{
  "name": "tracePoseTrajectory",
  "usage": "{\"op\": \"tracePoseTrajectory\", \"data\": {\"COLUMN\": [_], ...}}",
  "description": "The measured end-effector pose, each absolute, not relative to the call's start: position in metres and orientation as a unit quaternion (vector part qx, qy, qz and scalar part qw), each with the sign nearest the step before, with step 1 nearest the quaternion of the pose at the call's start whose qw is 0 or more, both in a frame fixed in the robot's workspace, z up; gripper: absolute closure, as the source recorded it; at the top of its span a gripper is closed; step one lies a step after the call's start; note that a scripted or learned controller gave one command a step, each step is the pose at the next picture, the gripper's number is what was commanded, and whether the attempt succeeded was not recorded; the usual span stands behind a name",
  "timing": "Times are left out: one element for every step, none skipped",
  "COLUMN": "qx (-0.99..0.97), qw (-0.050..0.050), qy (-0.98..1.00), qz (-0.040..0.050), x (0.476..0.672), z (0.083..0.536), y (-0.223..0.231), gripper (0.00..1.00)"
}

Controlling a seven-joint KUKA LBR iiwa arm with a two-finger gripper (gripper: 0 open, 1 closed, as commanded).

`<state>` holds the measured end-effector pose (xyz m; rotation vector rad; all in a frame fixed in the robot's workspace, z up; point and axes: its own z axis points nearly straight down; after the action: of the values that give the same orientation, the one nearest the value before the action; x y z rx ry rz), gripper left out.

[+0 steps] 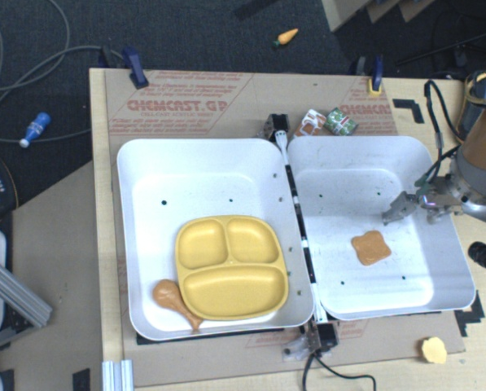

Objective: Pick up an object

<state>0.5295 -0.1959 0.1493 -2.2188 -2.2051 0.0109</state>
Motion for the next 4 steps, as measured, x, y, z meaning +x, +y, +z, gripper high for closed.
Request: {"op": "tracePoseTrajectory", "data": {"qx": [-0.706, -0.708, -0.706, -0.708], "qw": [0.0, -0.004, 0.0, -0.004], "qy": [-0.709, -0.706, -0.708, -0.707], "qz": [-0.0003, -0.0004, -0.0001, -0.0016], "x": [0.51, 0.542, 0.507, 0.509], "z": [0.083, 0.121, 0.084, 0.097], "y": [-0.126, -0.187, -0.133, -0.136], "gripper": [0.0, 0.0, 0.0, 1.0]}}
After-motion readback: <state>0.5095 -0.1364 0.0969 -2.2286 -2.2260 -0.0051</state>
